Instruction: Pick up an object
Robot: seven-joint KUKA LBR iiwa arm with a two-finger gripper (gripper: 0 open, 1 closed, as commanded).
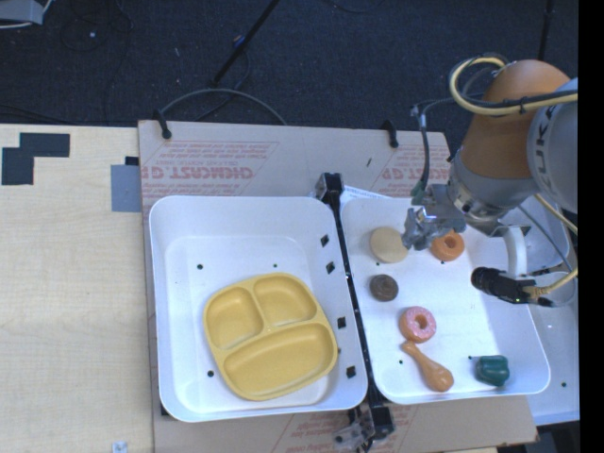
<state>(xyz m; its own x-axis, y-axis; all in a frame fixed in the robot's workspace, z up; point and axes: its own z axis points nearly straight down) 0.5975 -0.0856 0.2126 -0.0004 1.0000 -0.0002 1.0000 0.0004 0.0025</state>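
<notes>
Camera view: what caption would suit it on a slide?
Robot hand low over the right bin, between a beige disc and an orange ring; yellow tray in the left.

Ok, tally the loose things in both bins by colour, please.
Yellow: 1, tray
Cream: 1, disc
Orange: 2, ring, drumstick
Brown: 1, puck
Pink: 1, donut
Green: 1, pepper
Total: 7

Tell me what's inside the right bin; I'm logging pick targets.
The right bin holds a beige disc, orange ring, brown donut, pink donut, tan drumstick-like piece and green item. The end effector covers the floor beneath it.
</notes>
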